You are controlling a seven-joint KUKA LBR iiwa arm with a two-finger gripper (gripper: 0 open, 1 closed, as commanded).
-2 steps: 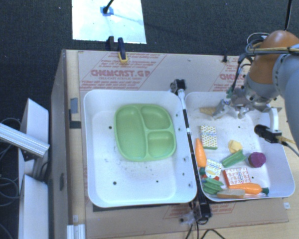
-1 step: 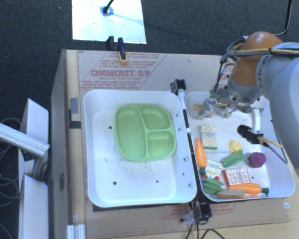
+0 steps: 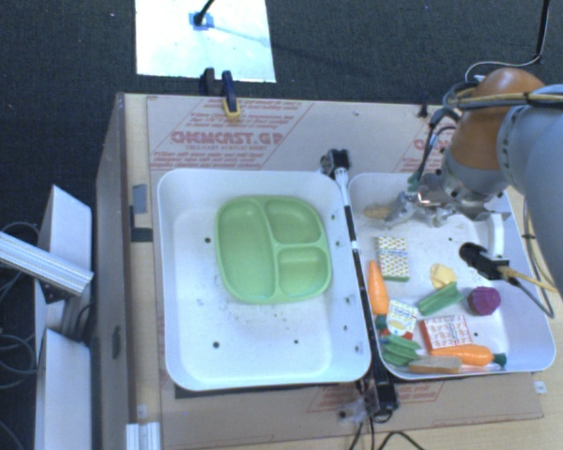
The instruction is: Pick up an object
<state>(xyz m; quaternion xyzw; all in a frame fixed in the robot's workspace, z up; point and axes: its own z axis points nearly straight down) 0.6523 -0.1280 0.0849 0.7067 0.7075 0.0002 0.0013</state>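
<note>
The end effector point(image 3: 422, 206) hangs low at the far edge of the right bin point(image 3: 535, 345); whether it is apart or together, I cannot tell. Toy food lies nearer: a carrot point(image 3: 378, 289), a purple piece point(image 3: 485, 300). The left bin point(image 3: 192, 345) holds a green plate point(image 3: 270, 249).

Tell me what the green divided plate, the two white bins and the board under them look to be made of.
Green plate: likely plastic, smooth, moulded compartments. White bins: probably thin formed plastic, rounded corners, faint sheen. Board: seemingly a sheet under brown printed protective paper.
</note>
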